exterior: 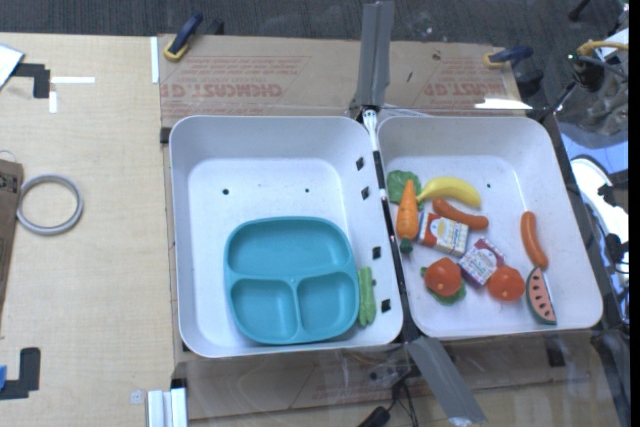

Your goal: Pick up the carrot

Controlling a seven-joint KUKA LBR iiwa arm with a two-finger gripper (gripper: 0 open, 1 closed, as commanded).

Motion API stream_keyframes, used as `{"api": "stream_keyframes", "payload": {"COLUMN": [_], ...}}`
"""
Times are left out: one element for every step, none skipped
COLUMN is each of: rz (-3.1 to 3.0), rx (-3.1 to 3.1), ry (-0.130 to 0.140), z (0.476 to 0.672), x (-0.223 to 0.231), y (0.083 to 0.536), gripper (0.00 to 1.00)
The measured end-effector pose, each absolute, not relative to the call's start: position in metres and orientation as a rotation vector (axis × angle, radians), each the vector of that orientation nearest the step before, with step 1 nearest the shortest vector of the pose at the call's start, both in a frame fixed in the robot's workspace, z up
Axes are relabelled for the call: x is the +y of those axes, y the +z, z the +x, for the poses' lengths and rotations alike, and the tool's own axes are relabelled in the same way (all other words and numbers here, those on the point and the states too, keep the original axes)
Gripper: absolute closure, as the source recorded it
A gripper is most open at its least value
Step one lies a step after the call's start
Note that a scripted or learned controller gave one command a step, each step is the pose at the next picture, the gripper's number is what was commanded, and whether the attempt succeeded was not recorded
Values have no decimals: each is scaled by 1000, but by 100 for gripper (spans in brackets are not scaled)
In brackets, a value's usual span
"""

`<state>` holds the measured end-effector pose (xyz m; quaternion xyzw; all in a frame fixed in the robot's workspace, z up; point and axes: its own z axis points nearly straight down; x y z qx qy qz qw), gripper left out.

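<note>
A: Opening stage here, by the look of it. Nothing lifted yet. Carrot (407, 212) lying flat in the right bin (560, 175), tucked hard against its left wall.

B: Pointing which way?

A: Leafy green end toward the far side, orange tip toward the near side. Running roughly along the wall.

B: And the pincer, wide or narrow?

A: Cannot tell. Certainly not closed on the carrot, which sits untouched among the other toy food.

B: Crowded around it?

A: Fairly. Banana (450, 189) just to its right near the top, a sausage (460, 213) close alongside, a small carton (447, 233) touching or nearly touching the lower end. Tomato (443, 277) a little nearer the front. Left bin (200, 215) out of play, just a blue plate (292, 277) in there.

B: So, next move?

A: Probably a reach in from the right, over the sausage and banana, then straight down on the carrot's middle. Best to close across its narrow width, one side slipping between carrot and wall.

B: Tight there.

A: Very. Likely the hard part: little room on the wall side, and neighbours easy to nudge or grab by mistake.
</note>
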<state>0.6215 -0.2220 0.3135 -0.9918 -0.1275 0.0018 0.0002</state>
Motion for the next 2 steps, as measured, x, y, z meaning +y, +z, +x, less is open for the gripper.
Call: {"api": "stream_keyframes", "payload": {"rz": [-3124, -3125], "rx": [-323, -319], "ry": [7, 8], "z": [650, 605], "x": [-221, -222], "y": [336, 295], "gripper": [100, 100]}}
